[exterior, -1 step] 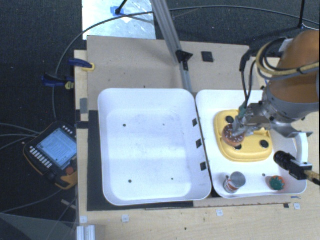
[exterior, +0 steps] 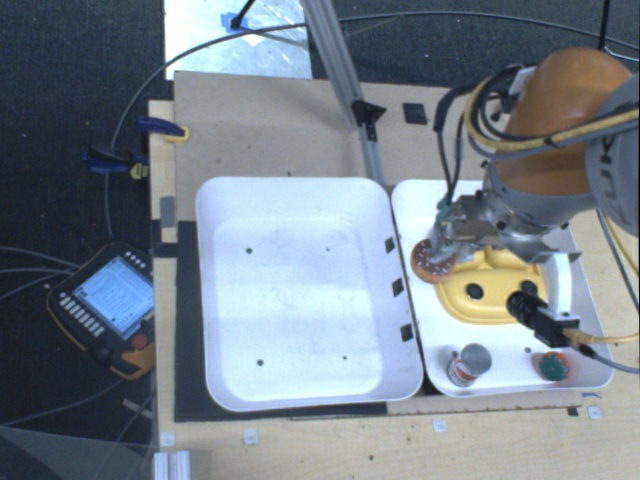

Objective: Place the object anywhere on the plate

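Left of the bench I see the handheld controller (exterior: 105,303) on the floor, screen lit, text too small to read. Blue clamps (exterior: 150,143) sit on the bench's left edge.

Left bin (exterior: 215,268): bare white floor, a few small dark dots, nothing in it that I can make out.

Right bin (exterior: 420,348): a yellow plate (exterior: 490,293) sits mid-bin, partly under the arm. A round brown object with pale speckles, looks like a donut (exterior: 432,261), is at the plate's left edge, near the bin's left wall. I take that as the task's thing, though I can't be sure. Along the bin's front edge: a small cup-like item (exterior: 467,363) with a grey top, and a green and orange piece (exterior: 553,366) near the front right corner.

Gripper (exterior: 455,240) is low over the donut, right at the plate's left edge. The wrist hides the fingers, so I can't tell its state or whether it has the donut.

My read on step: either grasping at the plate's edge or about to set down. The donut seems to overlap the plate rim, but I can't tell if it rests on the plate or beside it. Next move needs the donut brought rightward, well onto the plate, then a clean lift away.

No brands or readable labels anywhere.
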{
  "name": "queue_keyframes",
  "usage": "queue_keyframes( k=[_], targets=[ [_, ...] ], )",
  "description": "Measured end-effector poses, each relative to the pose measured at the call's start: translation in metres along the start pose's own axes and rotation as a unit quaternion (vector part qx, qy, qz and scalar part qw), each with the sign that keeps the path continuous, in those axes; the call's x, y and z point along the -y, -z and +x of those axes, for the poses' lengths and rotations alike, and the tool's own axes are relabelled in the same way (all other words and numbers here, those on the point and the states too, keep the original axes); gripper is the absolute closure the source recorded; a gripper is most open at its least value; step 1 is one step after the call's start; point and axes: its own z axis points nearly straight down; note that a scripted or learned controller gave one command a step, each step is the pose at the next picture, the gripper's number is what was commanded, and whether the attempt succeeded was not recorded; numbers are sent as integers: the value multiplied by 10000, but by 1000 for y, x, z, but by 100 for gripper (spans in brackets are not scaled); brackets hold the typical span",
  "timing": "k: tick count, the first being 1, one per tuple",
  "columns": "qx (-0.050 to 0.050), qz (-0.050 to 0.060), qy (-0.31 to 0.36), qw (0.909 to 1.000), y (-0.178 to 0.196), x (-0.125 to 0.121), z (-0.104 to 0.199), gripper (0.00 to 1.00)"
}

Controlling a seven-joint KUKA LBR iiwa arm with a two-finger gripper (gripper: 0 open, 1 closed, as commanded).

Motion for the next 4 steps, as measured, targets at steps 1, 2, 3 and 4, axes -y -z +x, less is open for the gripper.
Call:
queue_keyframes(
  k=[1,2,3,4],
  targets=[
    [-1,6,1,10000,-15,-25,51,100],
    [-3,5,0,10000,-22,-33,104,100],
    [0,9,-7,10000,-39,-47,143,100],
    [5,21,-17,10000,-64,-44,167,100]
  ],
)
